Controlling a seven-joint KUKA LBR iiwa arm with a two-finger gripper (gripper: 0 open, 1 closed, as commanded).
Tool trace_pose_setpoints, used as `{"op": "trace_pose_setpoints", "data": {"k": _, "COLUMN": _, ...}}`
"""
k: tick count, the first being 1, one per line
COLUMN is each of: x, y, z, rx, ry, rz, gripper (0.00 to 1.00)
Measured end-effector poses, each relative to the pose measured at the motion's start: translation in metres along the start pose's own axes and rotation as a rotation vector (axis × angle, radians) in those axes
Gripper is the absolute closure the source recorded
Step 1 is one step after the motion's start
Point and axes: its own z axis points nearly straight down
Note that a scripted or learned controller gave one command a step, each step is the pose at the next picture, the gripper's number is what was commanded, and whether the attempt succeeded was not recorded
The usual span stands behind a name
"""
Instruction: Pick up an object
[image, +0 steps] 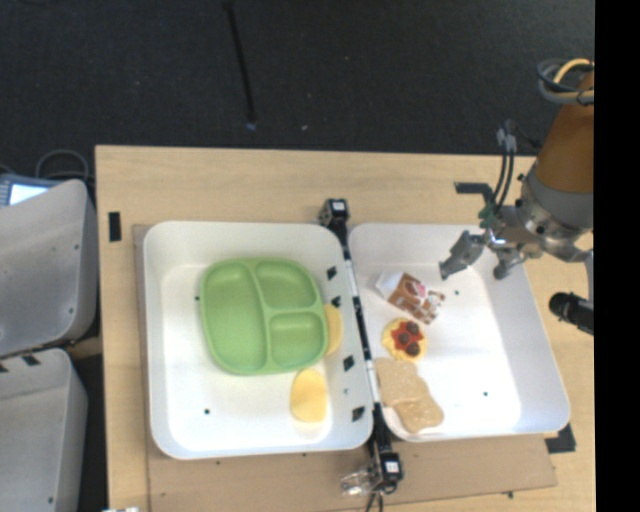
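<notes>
Reaching in from the right, the grey arm with its orange band (568, 145) holds its wrist above the upper right corner of the right bin (520, 330). The tool (485, 257) points down and leftward, its two fingers spread apart with nothing between them.

Right bin contents, all well apart from the tool: a brown-and-white packet (411, 296), just below it a round yellow tart with red and dark toppings (405, 340), and below that two tan bread slices (408, 395) against the lower left wall.

Left bin (175, 400) holds a green compartment tray (265, 315), with a pale yellow piece (309, 394) beside its lower right corner. Both bins rest on the desk (220, 185).
</notes>
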Motion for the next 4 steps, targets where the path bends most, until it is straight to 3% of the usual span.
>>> {"op": "trace_pose_setpoints", "data": {"k": 1, "x": 0.000, "y": 0.002, "z": -0.007, "rx": -0.011, "ry": -0.002, "rz": -0.003, "gripper": 0.00}}
{"op": "trace_pose_setpoints", "data": {"k": 4, "x": -0.003, "y": -0.004, "z": 0.146, "rx": -0.008, "ry": -0.003, "rz": 0.000, "gripper": 0.00}}
